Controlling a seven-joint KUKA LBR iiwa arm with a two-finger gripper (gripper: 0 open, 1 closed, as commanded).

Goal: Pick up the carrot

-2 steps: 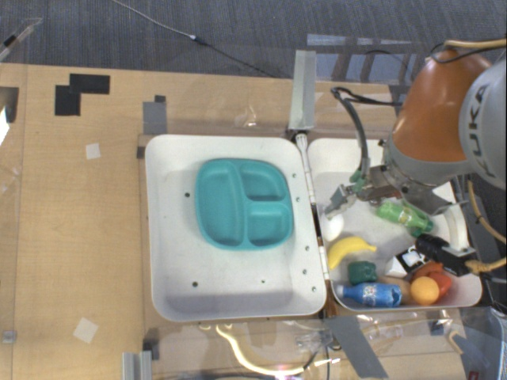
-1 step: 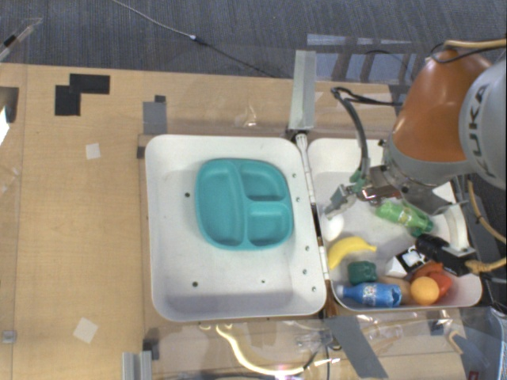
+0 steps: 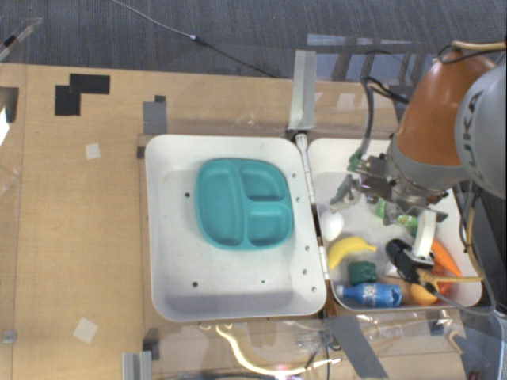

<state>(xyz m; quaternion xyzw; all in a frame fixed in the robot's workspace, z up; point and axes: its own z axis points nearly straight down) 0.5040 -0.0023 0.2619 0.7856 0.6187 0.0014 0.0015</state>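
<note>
Two bins sat side by side; the left bin (image 3: 168, 236) held a teal plate (image 3: 242, 203), and the right bin (image 3: 331, 158) held the clutter. One carrot (image 3: 445, 260) lay at about 4 o'clock in the right bin, close to its outer wall, with its long axis running roughly from 11 to 5 o'clock and its upper end tucked under the arm's hardware. The gripper (image 3: 354, 194) hung over the bin's upper half, near 10 o'clock, with nothing seen in its grasp; whether it was spread or pressed together could not be told from above. From the gripper the carrot lay toward 4 o'clock, well apart, across the bin. A banana (image 3: 349, 249) and a blue bottle (image 3: 371, 294) sat toward 7 o'clock, away from that line. A smaller orange piece (image 3: 424, 294) rested just beside the carrot's lower end and could be mistaken for it. By my judgement the pick was not yet begun: the gripper needed to travel toward 4 o'clock and close across the carrot's short width.
</note>
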